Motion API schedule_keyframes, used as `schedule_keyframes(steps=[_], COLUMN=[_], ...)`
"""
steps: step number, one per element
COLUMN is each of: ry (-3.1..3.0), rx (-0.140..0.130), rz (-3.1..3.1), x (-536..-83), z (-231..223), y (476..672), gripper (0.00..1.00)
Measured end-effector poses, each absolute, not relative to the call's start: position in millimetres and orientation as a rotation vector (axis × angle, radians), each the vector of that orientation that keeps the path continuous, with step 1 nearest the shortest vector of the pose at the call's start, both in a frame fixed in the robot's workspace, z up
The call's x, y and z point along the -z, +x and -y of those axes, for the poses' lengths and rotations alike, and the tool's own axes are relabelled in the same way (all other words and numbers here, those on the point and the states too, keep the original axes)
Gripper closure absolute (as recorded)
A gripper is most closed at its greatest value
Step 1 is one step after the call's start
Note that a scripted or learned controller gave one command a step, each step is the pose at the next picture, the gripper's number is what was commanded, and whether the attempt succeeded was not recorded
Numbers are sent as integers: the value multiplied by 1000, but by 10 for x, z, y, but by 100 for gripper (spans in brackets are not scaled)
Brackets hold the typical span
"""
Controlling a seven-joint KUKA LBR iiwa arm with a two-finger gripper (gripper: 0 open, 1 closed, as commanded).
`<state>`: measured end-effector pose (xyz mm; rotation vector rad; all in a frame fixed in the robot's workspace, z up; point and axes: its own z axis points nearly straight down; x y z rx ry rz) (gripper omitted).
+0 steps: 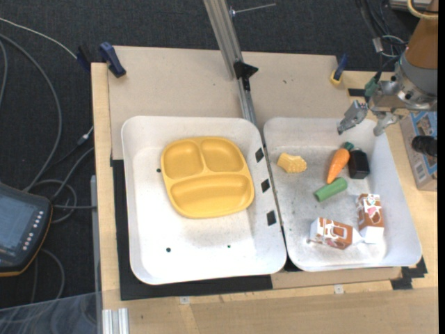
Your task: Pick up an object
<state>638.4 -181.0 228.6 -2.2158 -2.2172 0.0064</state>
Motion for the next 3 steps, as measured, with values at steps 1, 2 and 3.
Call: schedule_keyframes(steps=[1, 2, 3], ry=[-2216, -2221, -2223], rx=[-6, 1, 5], rz=[2217, 2223, 2226], x=[-1719, -1212, -1341], z=[1814, 1910, 1905], y=[6280, 6314, 6324], gripper=[0, 0, 100])
